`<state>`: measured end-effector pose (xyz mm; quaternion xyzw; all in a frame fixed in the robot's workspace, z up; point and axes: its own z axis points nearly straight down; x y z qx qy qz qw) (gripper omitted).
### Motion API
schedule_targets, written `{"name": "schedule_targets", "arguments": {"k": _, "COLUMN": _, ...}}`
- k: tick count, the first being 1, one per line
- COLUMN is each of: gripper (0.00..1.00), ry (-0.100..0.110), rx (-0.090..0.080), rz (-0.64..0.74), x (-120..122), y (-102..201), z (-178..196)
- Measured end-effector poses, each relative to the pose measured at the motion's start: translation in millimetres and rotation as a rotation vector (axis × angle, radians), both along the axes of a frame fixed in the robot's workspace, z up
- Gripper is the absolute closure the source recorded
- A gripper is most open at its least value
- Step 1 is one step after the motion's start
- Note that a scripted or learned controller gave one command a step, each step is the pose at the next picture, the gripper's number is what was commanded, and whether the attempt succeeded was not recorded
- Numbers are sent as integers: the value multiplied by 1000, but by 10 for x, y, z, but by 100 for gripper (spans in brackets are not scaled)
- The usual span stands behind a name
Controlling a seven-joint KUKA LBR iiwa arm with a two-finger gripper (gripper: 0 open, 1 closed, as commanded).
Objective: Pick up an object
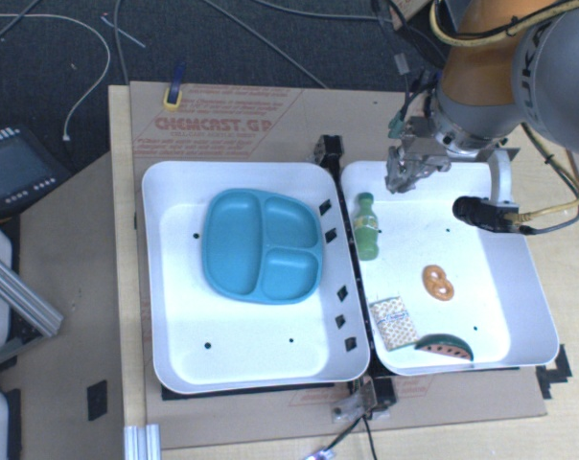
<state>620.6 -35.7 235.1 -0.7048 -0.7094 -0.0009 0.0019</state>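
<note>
Nothing lifted yet — my gripper (402, 182) hangs at the right bin's (520, 286) far-left corner, just beyond the green bottle (366, 226); its closure I cannot tell.

One camera is sitting high above the bench (222, 103), looking down at a slant on both white bins (165, 286). The arm (520, 46) is reaching in from the right.

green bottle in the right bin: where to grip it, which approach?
Grip the green bottle across its body, below the cap, coming straight down. It looks to be lying on its side, long axis running up-down in the camera view, close to the wall dividing the bins. Fingers would have to span its short width, and the left finger probably has little room beside that wall.
</note>
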Motion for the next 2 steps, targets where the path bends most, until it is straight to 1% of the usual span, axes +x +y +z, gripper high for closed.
{"name": "schedule_targets", "arguments": {"k": 2, "gripper": 100, "ry": 2, "rx": -1, "rz": 0, "x": -104, "y": 1122, "z": -44}}
